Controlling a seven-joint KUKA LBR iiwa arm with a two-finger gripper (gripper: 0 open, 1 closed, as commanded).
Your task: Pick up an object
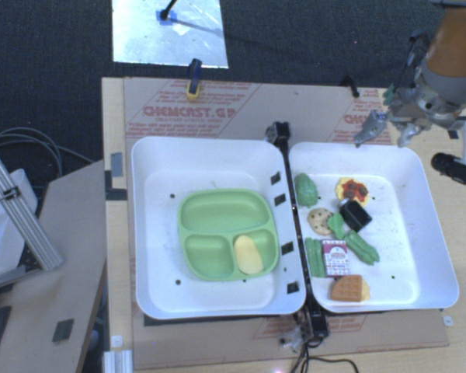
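**Hand poised over the far rim, toys waiting below**

Nearest the camera, in the right-hand shallow white plastic bin (431,231), the candidates for picking lie bunched toward the bin's left half: a tan toast-like wedge (349,288) at the near edge, a small red-and-white printed carton (335,257) flanked by a ridged green strip (314,257) and a knobbly green pod (362,248). Just beyond sit a black block (355,214), a round speckled cookie (320,221), a yellow-and-red pizza-like disc (352,188) and a leafy green piece (305,189). They touch or nearly touch, so a clean grasp probably favours the outliers.

In the left white bin (151,208) rests a light green divided plate (217,216), a pale yellow oval piece (248,255) in its near right compartment.

Farther back, over the tabletop (241,107) at the right bin's far rim, hangs the arm's grey two-finger hand (387,129). Its fingers stand visibly apart with nothing between them, apparently readied for a descent.
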